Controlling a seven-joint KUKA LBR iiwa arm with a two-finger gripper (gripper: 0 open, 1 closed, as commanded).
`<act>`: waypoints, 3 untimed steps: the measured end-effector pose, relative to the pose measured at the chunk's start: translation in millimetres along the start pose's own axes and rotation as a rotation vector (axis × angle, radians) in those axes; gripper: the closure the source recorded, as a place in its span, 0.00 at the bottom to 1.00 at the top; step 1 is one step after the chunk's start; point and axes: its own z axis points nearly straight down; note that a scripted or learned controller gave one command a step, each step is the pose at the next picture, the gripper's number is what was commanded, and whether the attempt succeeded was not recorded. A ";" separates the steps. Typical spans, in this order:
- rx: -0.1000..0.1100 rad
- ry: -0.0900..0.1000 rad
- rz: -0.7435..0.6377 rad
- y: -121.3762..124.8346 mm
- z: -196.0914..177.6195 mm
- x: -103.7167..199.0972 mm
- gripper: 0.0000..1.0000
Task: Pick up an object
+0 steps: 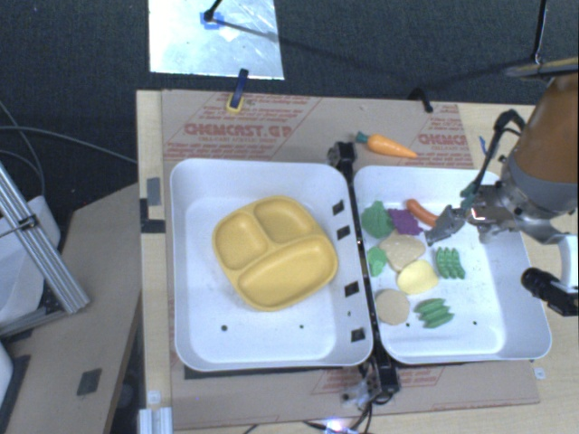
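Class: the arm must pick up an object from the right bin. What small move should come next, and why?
Probably lower the gripper straight down: it sits over the right bin, just above the green ridged toy and beside the orange sausage-shaped toy, with nothing seen between its jaws.

A yellow divided plate (274, 252) lies in the left bin (194, 333). The right bin (516, 328) holds toy food: green leafy pieces (376, 218), a purple piece (406, 221), an orange-red sausage (421, 212), pale rounds (402, 249) and green pods (434, 312). The pincer (443, 225) hovers near the sausage, apparently without touching it. A toy carrot (387, 146) rests on the counter (298, 125) behind the bins.
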 end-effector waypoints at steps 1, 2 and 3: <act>-0.004 0.002 -0.006 -36.0 -43.0 48.9 0.00; -0.004 0.000 -0.003 -34.7 -51.8 46.4 1.00; -0.001 0.002 -0.008 -35.3 -53.8 116.1 1.00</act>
